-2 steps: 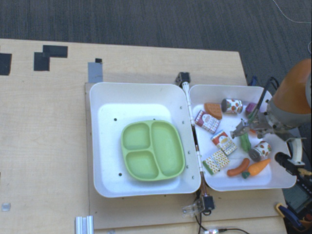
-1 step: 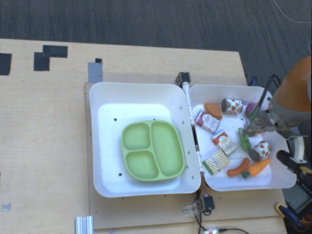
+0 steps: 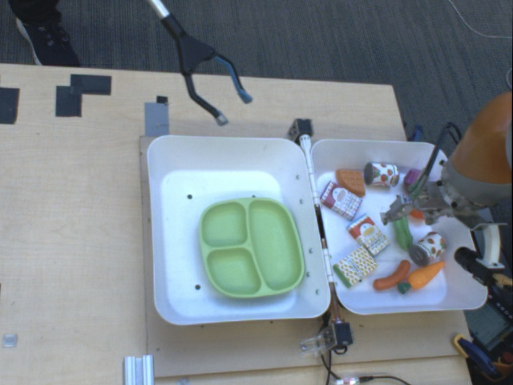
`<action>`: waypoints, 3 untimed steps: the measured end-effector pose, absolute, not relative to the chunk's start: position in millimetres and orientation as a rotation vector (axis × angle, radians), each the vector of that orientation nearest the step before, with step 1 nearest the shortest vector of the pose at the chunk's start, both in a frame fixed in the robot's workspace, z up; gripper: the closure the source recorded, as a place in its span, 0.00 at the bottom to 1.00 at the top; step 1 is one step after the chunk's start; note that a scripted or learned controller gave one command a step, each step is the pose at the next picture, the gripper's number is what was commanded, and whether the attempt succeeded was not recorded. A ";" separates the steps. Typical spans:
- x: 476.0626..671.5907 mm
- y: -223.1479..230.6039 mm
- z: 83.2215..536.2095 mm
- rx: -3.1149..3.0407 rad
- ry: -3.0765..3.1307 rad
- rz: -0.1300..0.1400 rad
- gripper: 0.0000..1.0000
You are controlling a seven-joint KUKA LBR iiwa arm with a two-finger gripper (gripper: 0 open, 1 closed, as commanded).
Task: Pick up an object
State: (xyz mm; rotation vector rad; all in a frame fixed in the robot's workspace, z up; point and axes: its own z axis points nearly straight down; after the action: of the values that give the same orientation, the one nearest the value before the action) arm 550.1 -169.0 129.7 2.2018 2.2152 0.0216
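1. Bench (image 3: 72,239) of pale wood carries two shallow white bins side by side, touching along their inner rims.
2. Left bin (image 3: 172,215) holds a light green divided plate (image 3: 252,247) with three compartments, lying flat, nothing in them that I can see.
3. Right bin (image 3: 461,295) holds the small things I can choose from, all toy food by the look of it: a carrot (image 3: 425,275) and a reddish sausage (image 3: 390,277) near the front wall, a patterned box (image 3: 356,265), a white carton (image 3: 369,235), a reddish-striped carton (image 3: 341,200), an orange slice-shaped piece (image 3: 350,180), a small can (image 3: 382,174) lying on its side, and a green pepper-like piece (image 3: 401,234).
4. My gripper (image 3: 403,210) hangs over the middle of the right bin, beside the green piece; whether it is open or closed I cannot tell from here.
5. Handling, as I judge it: these are light, stiff plastic pieces, smooth and likely to slip. The cartons offer flat parallel sides, the safest hold. The carrot and sausage are best taken across the middle; the can may roll.
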 end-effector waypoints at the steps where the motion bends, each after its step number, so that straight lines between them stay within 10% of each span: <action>1: 494.5 -107.2 90.0 2.207 2.211 0.018 0.00; 2: 497.0 -106.0 101.2 2.203 2.210 0.026 1.00; 3: 496.8 -106.0 101.1 2.203 2.210 0.025 0.00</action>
State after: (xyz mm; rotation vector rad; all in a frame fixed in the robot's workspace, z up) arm 496.8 -106.0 101.1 2.2033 2.2104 0.0253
